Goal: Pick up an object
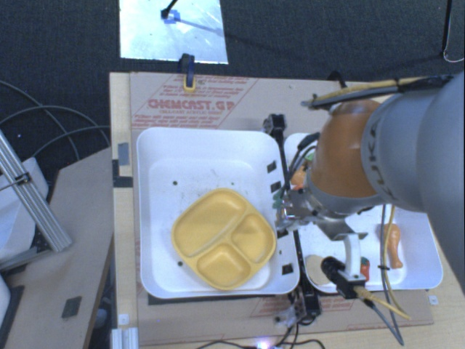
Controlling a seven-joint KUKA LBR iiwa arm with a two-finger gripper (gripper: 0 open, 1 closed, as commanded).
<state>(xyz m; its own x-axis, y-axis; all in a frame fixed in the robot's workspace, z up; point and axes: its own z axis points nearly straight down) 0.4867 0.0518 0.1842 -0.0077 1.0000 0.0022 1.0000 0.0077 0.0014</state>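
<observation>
1. Gripper [292, 215]: metal body seen under the wrist, low over the divider where the 2 bins meet; its tip is hidden by the wrist, so whether it is open or closed cannot be told; no object is seen held in it.
2. Arm [410, 147]: grey, with the orange band [345, 158] just above the wrist; it reaches in from the right and covers much of the right bin [430, 267].
3. Nearest candidate, left side: a yellow tray with 3 compartments [224, 238], lying flat and turned at an angle in the left bin [156, 195]; its right corner lies just beside the gripper, but contact cannot be judged.
4. Nearest candidates, right side: a pale round disc [312, 266] at the front of the right bin, partly covered by robot parts; an orange carrot-shaped piece [393, 244] further right, lying on the bin floor, well apart from the gripper.
5. Surroundings: both bins rest on a cardboard sheet printed CHEMCAST GP [192, 104].
6. Progress, as a judgement: every visible object rests in a bin, so nothing is lifted; the approach seems made, with the gripper down at the bins.
7. Remaining: a secure grasp on 1 object, most likely the tray's near edge or the disc, then a lift clear of the bin; the tray's thin sloped rim may slip.
</observation>
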